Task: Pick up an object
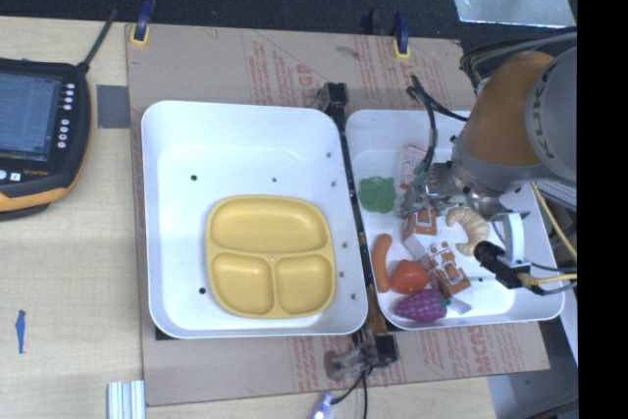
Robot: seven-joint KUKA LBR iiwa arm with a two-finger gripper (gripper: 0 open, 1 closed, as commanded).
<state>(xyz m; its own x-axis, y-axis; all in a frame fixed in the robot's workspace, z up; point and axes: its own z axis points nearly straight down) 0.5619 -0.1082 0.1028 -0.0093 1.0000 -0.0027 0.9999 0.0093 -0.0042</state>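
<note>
Camera view: the grey arm (510, 128) is reaching in over the right white bin (549, 309), its gripper (432, 201) hanging among a heap of toy food. Whether the jaws are apart or together, I cannot tell. Using the red tomato (409, 276) as landmark: an orange carrot (381, 260) is lying just left of it, purple grapes (424, 306) just below, a green piece (376, 193) above-left, a croissant (469, 224) to its upper right. These are probably light, stiff, slippery plastic; the carrot's narrow middle looks easiest to pinch. The left bin (162, 211), left of the tomato, is holding a yellow divided tray (271, 255).

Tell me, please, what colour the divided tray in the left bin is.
Pale yellow divided tray, seen in the camera view.
</note>
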